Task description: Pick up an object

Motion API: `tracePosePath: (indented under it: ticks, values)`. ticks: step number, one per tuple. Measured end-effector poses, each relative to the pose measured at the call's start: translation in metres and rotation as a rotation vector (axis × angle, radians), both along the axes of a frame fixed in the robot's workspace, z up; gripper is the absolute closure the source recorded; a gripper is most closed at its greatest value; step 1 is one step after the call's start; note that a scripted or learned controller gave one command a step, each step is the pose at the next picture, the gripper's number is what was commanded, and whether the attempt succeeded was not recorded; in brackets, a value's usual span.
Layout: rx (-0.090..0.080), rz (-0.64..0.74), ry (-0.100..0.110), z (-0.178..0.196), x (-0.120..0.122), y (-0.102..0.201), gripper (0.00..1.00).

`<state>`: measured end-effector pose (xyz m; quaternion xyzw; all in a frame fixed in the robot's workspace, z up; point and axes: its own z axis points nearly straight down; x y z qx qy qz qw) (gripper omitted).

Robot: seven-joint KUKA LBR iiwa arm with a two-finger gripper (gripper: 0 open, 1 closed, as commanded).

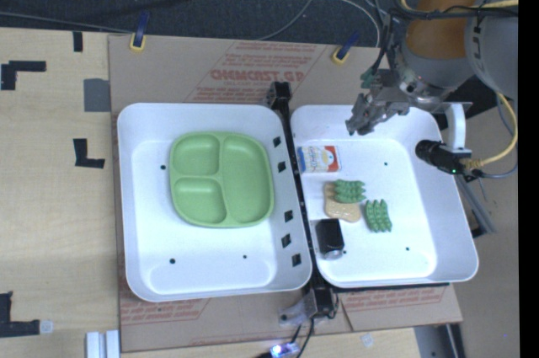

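Observation:
My gripper (pixel 364 124) hangs over the back edge of the right bin (pixel 421 264), with nothing seen between its fingers. Below and left of it lies a small white packet with a red patch (pixel 319 158). Further forward sit a green knobbly piece (pixel 350 189), a tan block (pixel 342 209) and another green knobbly piece (pixel 378 215). A small black object (pixel 329 237) lies near the bin's front left corner. All of these rest on the bin floor, apart from the gripper.
The left bin (pixel 143 264) holds a green divided plate (pixel 222 179). Black clips run along the divider between the bins (pixel 290 179). Cables loop behind the arm, and a black fitting (pixel 438 154) juts over the right bin's right side.

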<state>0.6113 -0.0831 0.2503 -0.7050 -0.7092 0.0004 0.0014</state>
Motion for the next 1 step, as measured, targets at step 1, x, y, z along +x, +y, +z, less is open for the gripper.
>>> tracePosePath:
  ticks: [1]
  values:
    - [0.0,0.001,-0.001,0.0031,-0.003,0.0593,1.0]
